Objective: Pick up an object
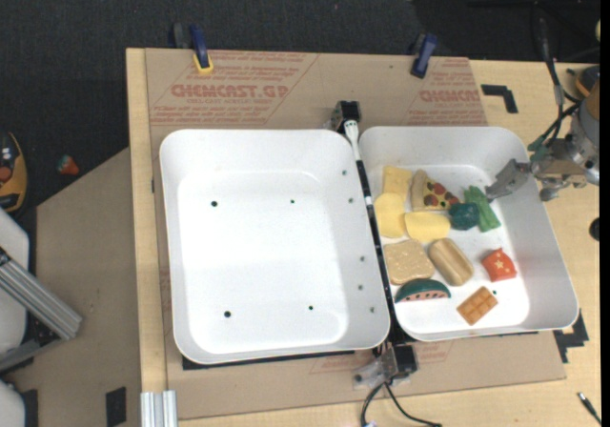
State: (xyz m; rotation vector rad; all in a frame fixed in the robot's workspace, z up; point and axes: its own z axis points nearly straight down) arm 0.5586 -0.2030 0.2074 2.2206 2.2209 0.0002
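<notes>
While gripper [507, 182] hovers at right bin's [558, 268] 2 o'clock rim, finger spread cannot be told, nothing seen held; toy food crowds bin centre, green piece [482, 208] and teal piece [463, 216] just beside gripper at its 8 o'clock; risk judged: pieces touch, so descent may wedge between two, nudge pizza slice [429, 192] aside, or close on nothing; left bin [191, 168] at 9 o'clock.
</notes>
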